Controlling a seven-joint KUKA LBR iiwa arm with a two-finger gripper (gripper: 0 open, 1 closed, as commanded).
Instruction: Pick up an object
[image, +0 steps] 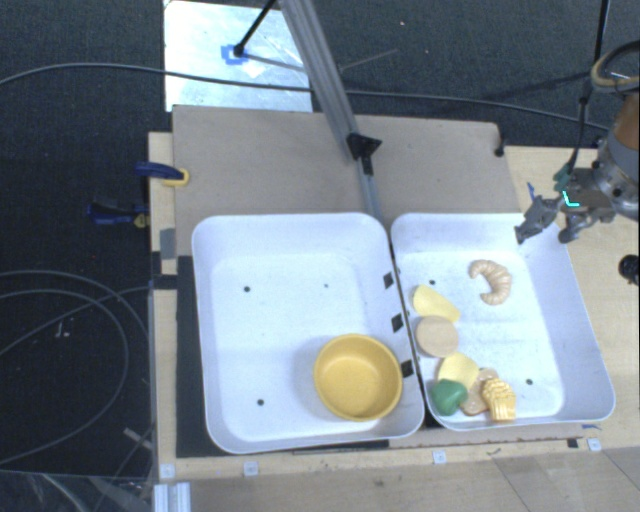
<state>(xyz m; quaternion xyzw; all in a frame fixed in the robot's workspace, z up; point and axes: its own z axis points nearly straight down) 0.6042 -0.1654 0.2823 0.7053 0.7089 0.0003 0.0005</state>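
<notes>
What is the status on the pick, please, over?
Gripper open, above right bin's far right corner, holding nothing. Croissant nearest, untouched. Nothing in the way.

bowl (358, 376) in left bin (240, 250) — croissant (491, 280) in right bin (570, 330)

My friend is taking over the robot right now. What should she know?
Gripper: open, holding nothing, hovering over the top right edge of the right bin.
Right bin: croissant nearest the gripper; yellow piece, tan disc, another yellow piece, green piece and corn cob bunched along its left and front sides.
Left bin: yellow bowl.
Done: nothing picked yet.
Left: lower, grab one thing, lift.
</notes>
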